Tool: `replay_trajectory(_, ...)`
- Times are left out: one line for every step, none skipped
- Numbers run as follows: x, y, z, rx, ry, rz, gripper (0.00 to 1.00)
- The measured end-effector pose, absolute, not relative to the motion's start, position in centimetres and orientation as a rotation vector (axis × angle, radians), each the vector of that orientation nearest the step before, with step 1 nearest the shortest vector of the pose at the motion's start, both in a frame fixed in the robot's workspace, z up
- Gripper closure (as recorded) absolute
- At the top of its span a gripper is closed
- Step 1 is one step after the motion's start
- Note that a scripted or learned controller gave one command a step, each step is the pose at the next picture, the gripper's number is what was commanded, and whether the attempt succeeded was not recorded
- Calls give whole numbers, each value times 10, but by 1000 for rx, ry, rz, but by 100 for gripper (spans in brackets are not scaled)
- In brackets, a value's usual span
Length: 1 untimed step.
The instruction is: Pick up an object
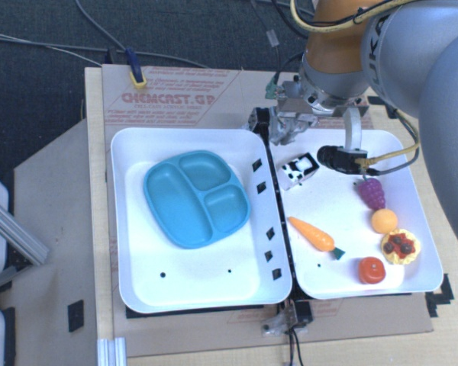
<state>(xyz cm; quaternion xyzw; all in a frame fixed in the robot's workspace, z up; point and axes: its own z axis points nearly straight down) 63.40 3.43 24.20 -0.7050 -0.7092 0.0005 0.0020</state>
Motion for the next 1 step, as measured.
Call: replay_trajectory(637, 84, 228, -2213, -2225, 2, 100)
